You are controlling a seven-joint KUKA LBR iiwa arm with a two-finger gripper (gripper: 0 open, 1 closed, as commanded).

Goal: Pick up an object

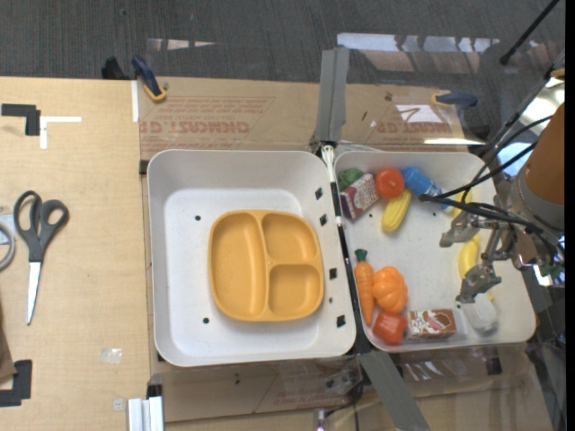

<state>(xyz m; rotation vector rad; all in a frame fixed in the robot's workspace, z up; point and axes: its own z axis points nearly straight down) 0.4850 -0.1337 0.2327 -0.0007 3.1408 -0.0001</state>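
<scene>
The claw (473, 259) hangs at three o'clock in the right bin (422, 162), fingers spread wide with nothing between them. A yellow toy (468, 257), maybe a banana, lies right beside it.

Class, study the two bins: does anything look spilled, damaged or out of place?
Nothing stands out. The orange divided plate lies flat in the left bin. The toy foods, including a pumpkin and corn, lie loose inside the right bin, none spilled.
</scene>
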